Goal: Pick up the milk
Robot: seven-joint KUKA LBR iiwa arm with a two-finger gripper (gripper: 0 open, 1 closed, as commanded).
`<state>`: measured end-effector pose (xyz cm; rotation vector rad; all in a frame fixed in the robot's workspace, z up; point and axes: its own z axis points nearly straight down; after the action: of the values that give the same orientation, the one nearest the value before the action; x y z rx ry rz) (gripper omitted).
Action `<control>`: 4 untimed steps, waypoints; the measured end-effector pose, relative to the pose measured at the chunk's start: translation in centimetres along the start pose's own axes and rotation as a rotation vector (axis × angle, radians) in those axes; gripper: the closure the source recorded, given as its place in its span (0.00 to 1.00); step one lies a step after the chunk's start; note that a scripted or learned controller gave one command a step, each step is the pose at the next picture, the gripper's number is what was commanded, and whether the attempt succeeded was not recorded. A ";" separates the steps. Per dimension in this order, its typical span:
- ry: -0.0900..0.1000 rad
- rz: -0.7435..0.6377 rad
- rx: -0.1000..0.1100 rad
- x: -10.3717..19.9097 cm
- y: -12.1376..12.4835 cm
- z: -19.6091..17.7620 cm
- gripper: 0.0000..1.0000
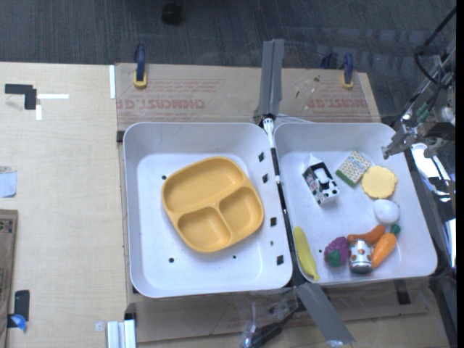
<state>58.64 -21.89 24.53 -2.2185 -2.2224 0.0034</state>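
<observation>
Two bins: left bin (pixel 145 216) holds a yellow divided plate (pixel 212 204), right bin (pixel 413 223) has the milk (pixel 320 182) among toy food, gripper (pixel 406 140) at its edge, fingers' state unclear.

Prob. robot lab: clamped bins (pixel 138 194), bench.

Reached in from the right edge, high up. Pincer (pixel 397 145) hung low at the arm's end, pointing left. Held nothing visible.
</observation>
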 end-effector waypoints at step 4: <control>-0.001 -0.446 -0.002 10.1 0.0 15.4 0.00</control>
<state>58.60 -11.82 9.13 -1.6731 -2.6592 0.0011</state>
